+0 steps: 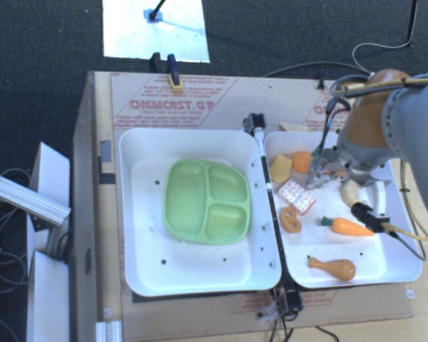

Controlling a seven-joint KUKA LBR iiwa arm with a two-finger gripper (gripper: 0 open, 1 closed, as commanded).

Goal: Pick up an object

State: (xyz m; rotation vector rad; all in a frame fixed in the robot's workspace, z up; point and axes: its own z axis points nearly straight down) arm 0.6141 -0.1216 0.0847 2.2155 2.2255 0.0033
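Observation:
My gripper (319, 174) is low in the right bin (385, 262), near its far side. It hangs just right of an orange ball (301, 162) and above a pink checkered cracker (296, 196). A yellow cheese wedge (279, 167) lies left of the ball. A cream-coloured piece (349, 192) sits under the wrist, partly hidden. Nearer the front lie a pretzel (290, 220), a carrot (352, 227) and a tan gourd-shaped toy (333, 267). I see nothing held in the gripper.
The left bin (143, 262) holds a green divided plate (205, 201). A black rail (269, 191) runs between the two bins. The grey arm with its orange band (367, 116) comes in over the right bin's far right corner.

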